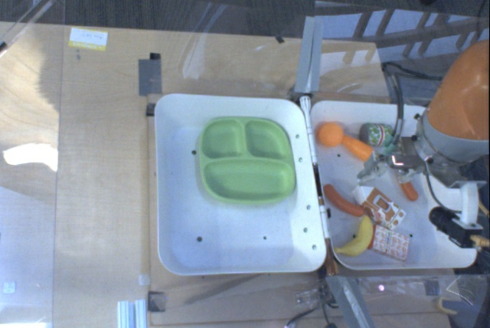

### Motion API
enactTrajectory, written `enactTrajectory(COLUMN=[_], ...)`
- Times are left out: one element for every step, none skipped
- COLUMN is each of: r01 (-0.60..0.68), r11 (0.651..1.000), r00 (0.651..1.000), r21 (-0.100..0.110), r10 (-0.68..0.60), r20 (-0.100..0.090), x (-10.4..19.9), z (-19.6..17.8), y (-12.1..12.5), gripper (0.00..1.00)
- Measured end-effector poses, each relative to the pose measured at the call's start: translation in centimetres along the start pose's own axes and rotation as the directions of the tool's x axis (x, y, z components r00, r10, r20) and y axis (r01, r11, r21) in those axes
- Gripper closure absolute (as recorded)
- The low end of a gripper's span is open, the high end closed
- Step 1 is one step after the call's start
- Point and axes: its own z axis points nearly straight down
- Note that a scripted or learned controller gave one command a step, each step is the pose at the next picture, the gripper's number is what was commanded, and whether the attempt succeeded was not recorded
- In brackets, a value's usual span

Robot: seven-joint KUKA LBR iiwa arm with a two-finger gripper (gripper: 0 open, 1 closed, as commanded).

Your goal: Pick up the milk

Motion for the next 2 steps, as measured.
enactTrajectory(r01=[0.198,0.201], r11=[0.98,0.979], r00=[0.98,0.98], r21=[-0.018,-0.02], r10=[-0.197,-0.2], r20=[0.008,0.008], x=[-2.9,-2.78], z=[10.47,9.57], y=[-0.1,0.05], gripper=[0.0,1.0])
